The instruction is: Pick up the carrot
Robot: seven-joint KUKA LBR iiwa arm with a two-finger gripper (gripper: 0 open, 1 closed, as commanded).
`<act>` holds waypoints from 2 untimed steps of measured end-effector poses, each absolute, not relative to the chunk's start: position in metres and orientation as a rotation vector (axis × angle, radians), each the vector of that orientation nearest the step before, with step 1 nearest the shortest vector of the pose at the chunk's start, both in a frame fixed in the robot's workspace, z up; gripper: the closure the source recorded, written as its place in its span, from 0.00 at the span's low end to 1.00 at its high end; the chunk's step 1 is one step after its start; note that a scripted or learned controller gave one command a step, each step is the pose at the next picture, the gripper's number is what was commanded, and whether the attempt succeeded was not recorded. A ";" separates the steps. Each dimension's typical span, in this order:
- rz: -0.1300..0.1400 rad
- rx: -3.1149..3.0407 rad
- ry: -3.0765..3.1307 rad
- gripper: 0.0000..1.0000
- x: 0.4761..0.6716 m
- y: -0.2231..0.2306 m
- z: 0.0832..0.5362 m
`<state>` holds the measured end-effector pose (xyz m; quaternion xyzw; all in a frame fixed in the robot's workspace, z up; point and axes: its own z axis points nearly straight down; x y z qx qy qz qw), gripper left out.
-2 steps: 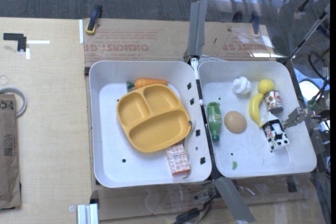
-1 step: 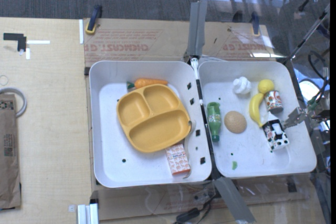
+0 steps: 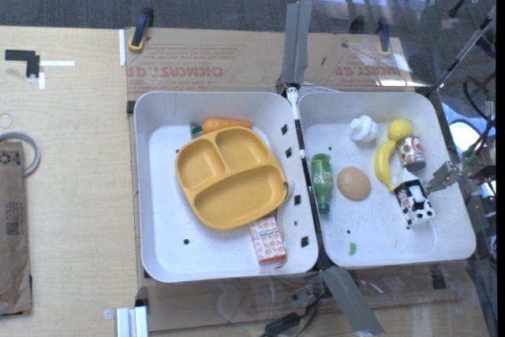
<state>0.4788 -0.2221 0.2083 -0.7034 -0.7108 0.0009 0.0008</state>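
The carrot [image 3: 226,124] is orange with a green top. It lies flat at the back of the left bin [image 3: 158,249], against the far edge of a yellow divided plate [image 3: 230,176]. My gripper [image 3: 439,178] is at the right rim of the right bin [image 3: 379,249], beside a black-and-white carton [image 3: 416,202]. It is far from the carrot, a full bin's width to the right, and nothing shows in its grasp.
An orange carton [image 3: 268,241] lies at the front of the left bin. The right bin holds a green bottle [image 3: 320,181], a brown potato [image 3: 353,183], a white lump [image 3: 363,128], a lemon [image 3: 400,129], a banana [image 3: 383,163] and a small can [image 3: 410,152].
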 end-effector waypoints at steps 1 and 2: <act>0.003 -2.214 -2.229 0.00 0.478 -0.222 0.267; 0.004 -2.226 -2.215 0.00 0.522 -0.222 0.194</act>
